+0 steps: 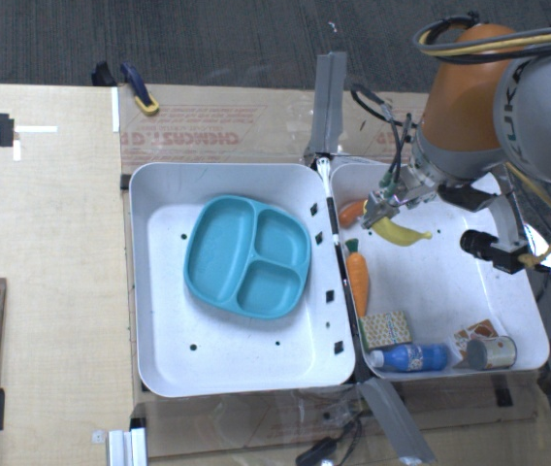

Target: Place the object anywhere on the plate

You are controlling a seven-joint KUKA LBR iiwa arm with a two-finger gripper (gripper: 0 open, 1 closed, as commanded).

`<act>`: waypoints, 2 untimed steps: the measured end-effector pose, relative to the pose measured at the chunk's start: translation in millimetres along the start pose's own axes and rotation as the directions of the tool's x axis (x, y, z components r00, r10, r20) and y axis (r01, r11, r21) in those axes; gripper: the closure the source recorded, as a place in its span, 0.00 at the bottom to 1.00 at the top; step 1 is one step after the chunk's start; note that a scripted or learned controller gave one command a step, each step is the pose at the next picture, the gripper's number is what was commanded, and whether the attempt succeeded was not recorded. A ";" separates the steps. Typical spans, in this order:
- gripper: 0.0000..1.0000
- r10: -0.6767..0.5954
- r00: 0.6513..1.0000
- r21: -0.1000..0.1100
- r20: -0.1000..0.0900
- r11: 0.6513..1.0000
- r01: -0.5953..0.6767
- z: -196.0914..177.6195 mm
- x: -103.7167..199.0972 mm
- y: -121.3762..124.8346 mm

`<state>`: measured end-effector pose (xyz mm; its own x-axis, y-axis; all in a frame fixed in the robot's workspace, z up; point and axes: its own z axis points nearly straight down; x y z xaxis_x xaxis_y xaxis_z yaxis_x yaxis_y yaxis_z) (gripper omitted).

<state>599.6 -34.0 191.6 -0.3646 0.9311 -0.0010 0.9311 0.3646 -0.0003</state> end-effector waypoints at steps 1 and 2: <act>1.00 0.006 1.000 0.001 -0.001 1.000 -0.006 0.6 79.5 27.0; 1.00 -0.038 0.999 0.002 0.000 0.999 0.038 -12.5 145.9 32.5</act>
<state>576.6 113.8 203.9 -0.3997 0.9166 -0.0007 0.9166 0.3997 -0.0023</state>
